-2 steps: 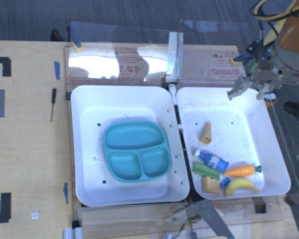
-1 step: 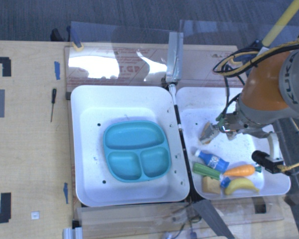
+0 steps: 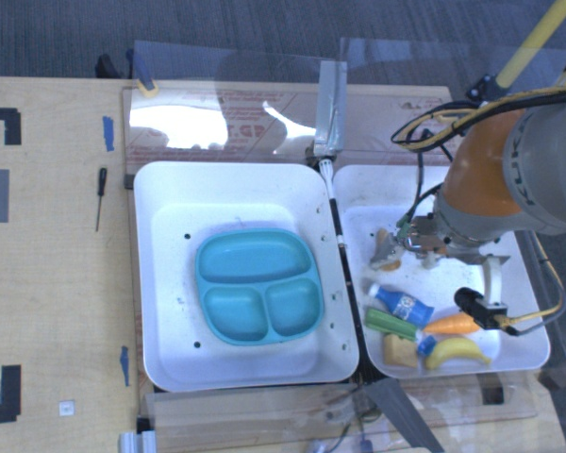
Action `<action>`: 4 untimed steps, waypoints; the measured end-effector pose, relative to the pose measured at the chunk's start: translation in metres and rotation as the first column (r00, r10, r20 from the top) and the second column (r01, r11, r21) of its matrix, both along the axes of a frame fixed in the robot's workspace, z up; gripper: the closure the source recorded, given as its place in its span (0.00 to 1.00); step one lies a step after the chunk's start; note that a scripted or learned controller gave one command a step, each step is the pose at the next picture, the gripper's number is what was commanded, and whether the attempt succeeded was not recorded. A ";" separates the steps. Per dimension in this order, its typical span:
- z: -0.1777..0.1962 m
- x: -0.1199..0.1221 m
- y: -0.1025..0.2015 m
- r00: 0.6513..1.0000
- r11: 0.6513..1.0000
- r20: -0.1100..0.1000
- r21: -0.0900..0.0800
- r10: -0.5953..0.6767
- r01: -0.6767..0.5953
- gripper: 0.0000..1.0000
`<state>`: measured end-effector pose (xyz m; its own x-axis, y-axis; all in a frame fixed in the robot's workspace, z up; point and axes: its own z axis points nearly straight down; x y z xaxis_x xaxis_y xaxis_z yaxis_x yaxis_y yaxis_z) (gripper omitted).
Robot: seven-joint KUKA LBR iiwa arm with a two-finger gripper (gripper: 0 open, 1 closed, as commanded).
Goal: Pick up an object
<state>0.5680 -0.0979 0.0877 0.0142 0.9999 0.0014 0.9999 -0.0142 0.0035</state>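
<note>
My gripper point(image 3: 388, 248) hangs low over the left part of the right bin point(image 3: 533, 347), under the orange-banded wrist point(image 3: 481, 173). Toys are bunched at the front of that bin: a blue tube point(image 3: 403, 305), a green stick point(image 3: 389, 322), an orange carrot point(image 3: 450, 326), a yellow banana point(image 3: 457, 351) and a tan block point(image 3: 397, 350). The gripper is just behind the blue tube, apart from the pile. A small pale scrap point(image 3: 390, 265) lies right under the gripper; whether it is being touched is unclear.
The left bin point(image 3: 160, 206) holds a blue divided plate point(image 3: 258, 284). A metal divider post point(image 3: 330, 111) stands behind the wall shared by the bins. Yellow cables point(image 3: 434, 121) loop over the right bin's back.
</note>
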 end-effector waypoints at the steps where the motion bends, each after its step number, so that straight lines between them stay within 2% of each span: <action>1: 0.101 0.010 0.039 1.000 1.000 0.006 -0.001 0.001 -0.001 0.00; 2: 0.020 0.014 -0.010 0.999 0.999 -0.013 -0.001 0.041 -0.041 0.00; 3: 0.000 0.008 -0.002 0.998 0.998 -0.001 0.000 -0.059 0.059 0.00; 4: 0.012 0.010 -0.002 0.998 0.998 0.006 -0.001 -0.060 0.060 1.00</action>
